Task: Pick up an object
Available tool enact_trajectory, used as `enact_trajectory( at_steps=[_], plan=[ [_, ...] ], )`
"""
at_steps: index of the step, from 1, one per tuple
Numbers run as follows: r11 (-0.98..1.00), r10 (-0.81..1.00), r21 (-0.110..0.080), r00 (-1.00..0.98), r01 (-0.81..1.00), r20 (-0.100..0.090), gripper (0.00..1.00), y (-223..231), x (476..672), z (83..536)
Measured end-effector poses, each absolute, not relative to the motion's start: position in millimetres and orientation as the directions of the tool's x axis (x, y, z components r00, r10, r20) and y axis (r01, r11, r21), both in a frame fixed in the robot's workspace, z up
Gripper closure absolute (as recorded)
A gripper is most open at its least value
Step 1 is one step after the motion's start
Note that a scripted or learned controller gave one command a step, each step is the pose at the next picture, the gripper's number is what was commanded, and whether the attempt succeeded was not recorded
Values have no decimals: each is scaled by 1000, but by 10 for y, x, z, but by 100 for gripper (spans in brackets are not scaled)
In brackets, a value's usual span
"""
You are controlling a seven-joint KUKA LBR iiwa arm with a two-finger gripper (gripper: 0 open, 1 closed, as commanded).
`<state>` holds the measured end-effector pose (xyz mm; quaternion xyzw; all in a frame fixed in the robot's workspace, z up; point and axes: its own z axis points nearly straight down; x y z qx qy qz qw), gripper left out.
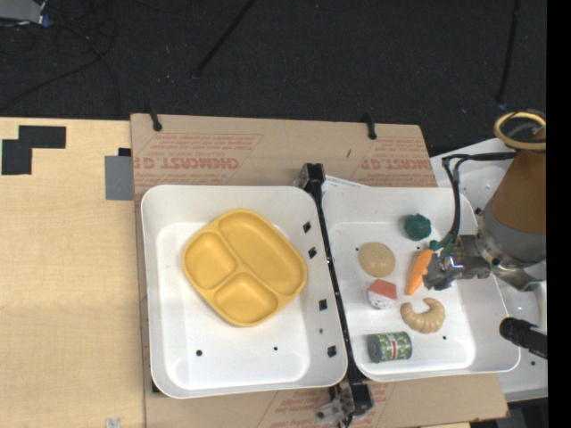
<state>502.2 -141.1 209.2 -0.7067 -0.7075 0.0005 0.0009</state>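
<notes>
Lying in the right bin: orange carrot, just left of the gripper, touching or nearly so; finger spacing cannot be told. Croissant below it.

**Colours in the bins**

Yellow tray in white left bin. In white right bin: teal-green lump, orange carrot, tan round, red-and-white piece, beige croissant, green can with white label. Pale wood table; brown cardboard with red print.
</notes>
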Motion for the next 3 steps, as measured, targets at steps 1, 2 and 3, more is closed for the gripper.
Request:
enact_trajectory(
  at_steps=[1,2,3],
  plan=[
    [6,1000,-5,-6,1000,3,100,-791,5013,2079],
    [5,1000,-5,-5,1000,3,100,-226,4981,2023],
    [6,1000,-6,-6,1000,3,100,375,4838,2084]
  ],
)
